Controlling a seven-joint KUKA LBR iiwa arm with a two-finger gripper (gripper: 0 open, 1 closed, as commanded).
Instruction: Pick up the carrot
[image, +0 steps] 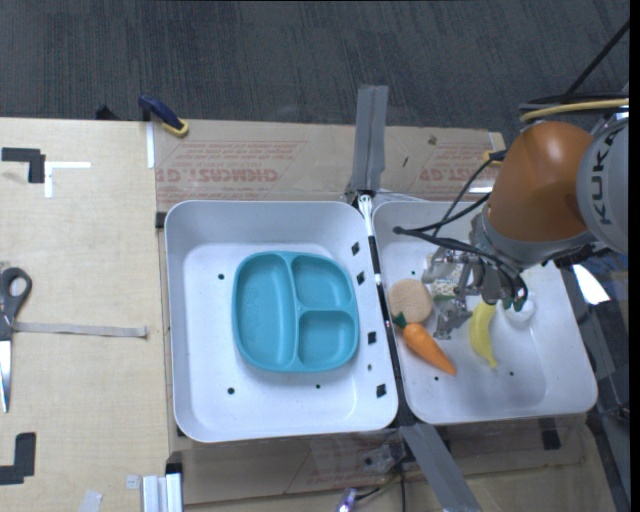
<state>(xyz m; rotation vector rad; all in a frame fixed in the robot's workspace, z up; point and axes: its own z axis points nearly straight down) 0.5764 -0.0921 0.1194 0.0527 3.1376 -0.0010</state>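
Observation:
The orange carrot (429, 348) with a green stub lies in the right bin (540, 400), near its left wall, pointing down and to the right. My gripper (452, 305) hangs just above and to the right of the carrot's thick end, under the orange-banded wrist (540, 180). Nothing is seen held in it. The arm's body hides the bin's upper right part.
A beige round item (409, 299) sits right above the carrot, touching its green end. A yellow banana (483, 334) lies just right of the gripper. The left bin (190, 400) holds a blue divided plate (296, 311). Scissors (10, 320) lie far left on the bench.

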